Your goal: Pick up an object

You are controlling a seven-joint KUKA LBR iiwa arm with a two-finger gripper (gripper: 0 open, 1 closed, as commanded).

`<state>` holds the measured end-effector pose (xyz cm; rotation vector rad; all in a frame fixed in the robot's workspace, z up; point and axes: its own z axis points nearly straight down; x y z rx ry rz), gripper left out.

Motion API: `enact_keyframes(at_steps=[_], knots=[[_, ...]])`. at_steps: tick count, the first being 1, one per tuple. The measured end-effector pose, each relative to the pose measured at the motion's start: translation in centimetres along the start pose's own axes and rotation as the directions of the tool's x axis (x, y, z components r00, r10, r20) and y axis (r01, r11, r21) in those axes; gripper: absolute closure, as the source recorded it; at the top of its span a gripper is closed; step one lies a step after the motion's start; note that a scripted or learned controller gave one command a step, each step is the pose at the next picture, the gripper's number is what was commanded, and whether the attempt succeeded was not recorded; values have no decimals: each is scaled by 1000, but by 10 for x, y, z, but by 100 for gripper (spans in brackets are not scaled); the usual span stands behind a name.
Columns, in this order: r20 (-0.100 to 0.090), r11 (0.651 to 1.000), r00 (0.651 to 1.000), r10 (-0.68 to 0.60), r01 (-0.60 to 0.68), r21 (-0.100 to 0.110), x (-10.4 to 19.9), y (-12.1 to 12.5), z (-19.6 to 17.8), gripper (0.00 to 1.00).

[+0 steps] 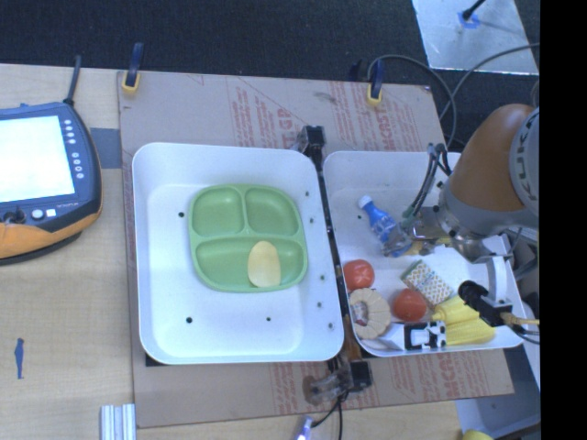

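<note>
Reaching in from the right, the arm (491,168) hangs over the right bin (385,168); whether its gripper (417,232) is clenched or released cannot be told. Close by it lies a blue bottle (381,223). Nearer the front: two tomatoes (359,273), a round biscuit (370,310), corn (468,324). Left bin (165,328): green plate (206,246) bearing a yellow lemon (264,264)

The grey arm with the orange band (495,168) runs off the right edge, and its bulk covers the gripper's fingers and the far right corner of the right-hand shallow white bin (385,168). Below it, small black-and-white pieces (424,336) are too tiny to identify.
</note>
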<state>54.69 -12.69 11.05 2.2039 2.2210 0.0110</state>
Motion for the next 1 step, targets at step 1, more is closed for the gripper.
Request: enact_keyframes(at_steps=[1], knots=[[-5, 1000, 1000, 3, -3, 15, 71, 14, -106, 100]])
